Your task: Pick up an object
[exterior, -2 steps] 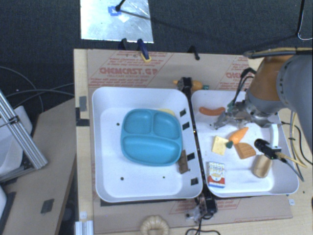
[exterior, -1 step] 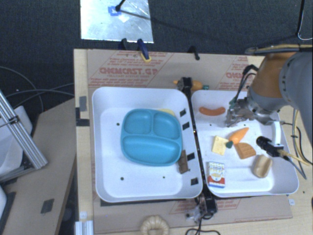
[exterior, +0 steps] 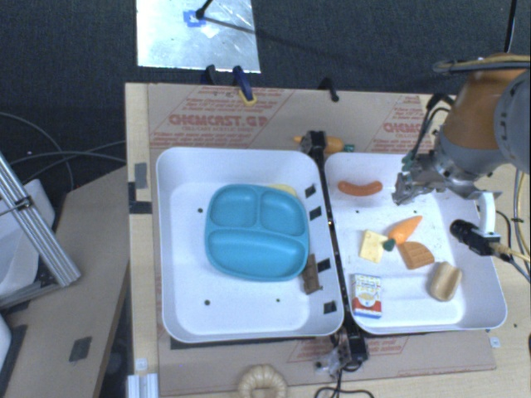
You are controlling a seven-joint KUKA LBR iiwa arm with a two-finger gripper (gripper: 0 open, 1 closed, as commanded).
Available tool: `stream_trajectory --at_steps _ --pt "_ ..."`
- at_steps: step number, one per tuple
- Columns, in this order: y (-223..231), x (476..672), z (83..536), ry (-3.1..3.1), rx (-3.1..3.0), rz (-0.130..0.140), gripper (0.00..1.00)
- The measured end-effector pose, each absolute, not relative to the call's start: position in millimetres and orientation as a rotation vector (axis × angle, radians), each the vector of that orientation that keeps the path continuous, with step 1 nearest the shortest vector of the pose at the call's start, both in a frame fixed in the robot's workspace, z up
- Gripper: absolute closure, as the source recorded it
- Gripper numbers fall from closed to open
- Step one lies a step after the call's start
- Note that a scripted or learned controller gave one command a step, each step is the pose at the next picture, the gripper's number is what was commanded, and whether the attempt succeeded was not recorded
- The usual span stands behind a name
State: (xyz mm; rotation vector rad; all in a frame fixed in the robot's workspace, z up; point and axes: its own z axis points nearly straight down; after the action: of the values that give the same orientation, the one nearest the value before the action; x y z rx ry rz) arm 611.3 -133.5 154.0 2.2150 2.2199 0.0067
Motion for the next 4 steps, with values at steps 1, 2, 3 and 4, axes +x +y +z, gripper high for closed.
stream_trajectory --at_steps 1,2,3,4 --pt "-129.7 617.0 199.4 2.223 2.212 0.007 1.0" --pt "-129.5 618.4 226.6 2.225 2.212 0.005 1.0" --pt "-85.3 631.0 231.7 2.231 2.21 0.006 1.0" --pt "-36.1 653.1 219.0 2.231 2.21 0.005 1.0"
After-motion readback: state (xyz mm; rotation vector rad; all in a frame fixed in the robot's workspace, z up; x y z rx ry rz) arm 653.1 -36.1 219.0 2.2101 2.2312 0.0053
